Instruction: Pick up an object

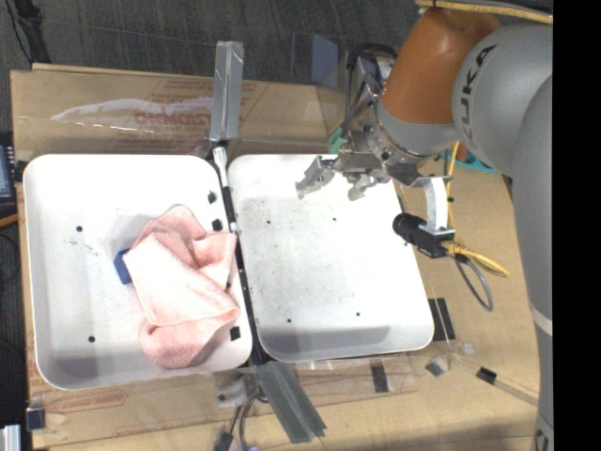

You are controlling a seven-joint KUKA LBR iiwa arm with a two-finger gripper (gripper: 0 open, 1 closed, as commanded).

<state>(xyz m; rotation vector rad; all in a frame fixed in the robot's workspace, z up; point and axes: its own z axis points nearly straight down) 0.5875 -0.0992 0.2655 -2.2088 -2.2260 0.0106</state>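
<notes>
One fixed camera above looks slantwise down on both white bins (329, 271).

I'm standing in what is looking like a robotics lab, not a home or a shop: a heavy grey KUKA arm (488, 73) with an orange band is leaning in over the bench, its gripper (333, 186) hanging with fingers spread above the right bin (329, 271). That bin and the left bin (38, 252), both shallow and white, are sitting side by side on printed cardboard (122, 111). Black tape strips (441, 318) are lying at the cardboard's edge, and dark carpet (188, 7) is showing behind.
</notes>
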